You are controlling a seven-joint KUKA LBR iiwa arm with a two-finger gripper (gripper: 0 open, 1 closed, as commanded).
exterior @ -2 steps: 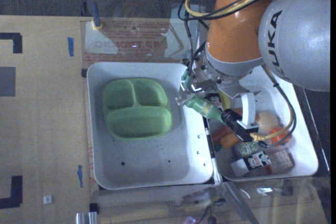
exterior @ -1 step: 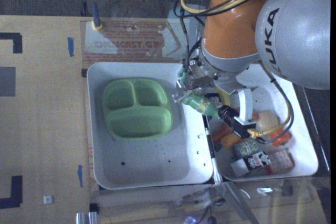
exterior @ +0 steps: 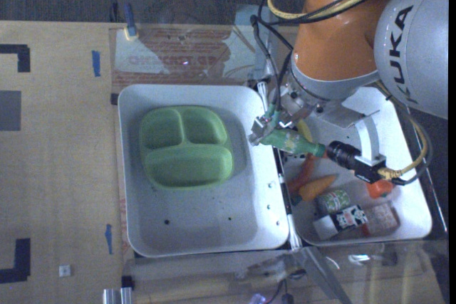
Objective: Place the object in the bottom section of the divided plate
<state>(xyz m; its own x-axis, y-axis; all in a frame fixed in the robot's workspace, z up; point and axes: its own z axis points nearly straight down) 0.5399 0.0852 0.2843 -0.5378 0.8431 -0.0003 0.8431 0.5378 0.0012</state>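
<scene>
Over the wall shared by the two bins hangs the pincer [exterior: 266, 129], tucked under the orange-banded wrist; whether it is wide or narrow I cannot tell, since the wrist shades it and its tip is blurred. A green bottle-shaped toy [exterior: 292, 144], which I take to be the task's object, has one end right at the pincer and runs back over the right bin [exterior: 419, 204]; whether it is gripped or merely lies beside the tip cannot be told. If it is gripped, the hold looks to be near one end, so the long free end could swing or slide out during travel; a drop here would land it on the bin wall or on the bare floor of the left bin [exterior: 214, 224], short of the goal. If it is not gripped, the arm would carry nothing across.

The green divided plate [exterior: 146, 132] sits well apart, further into the left bin; its bottom section [exterior: 189, 167] is the single wide one, with two smaller sections above it. A toy this long, released at a slant, could straddle the ridge or tip into an upper section. Just beyond the toy in the right bin lie an orange carrot [exterior: 318, 186], a can [exterior: 334, 200] and a small carton [exterior: 346, 218].
</scene>
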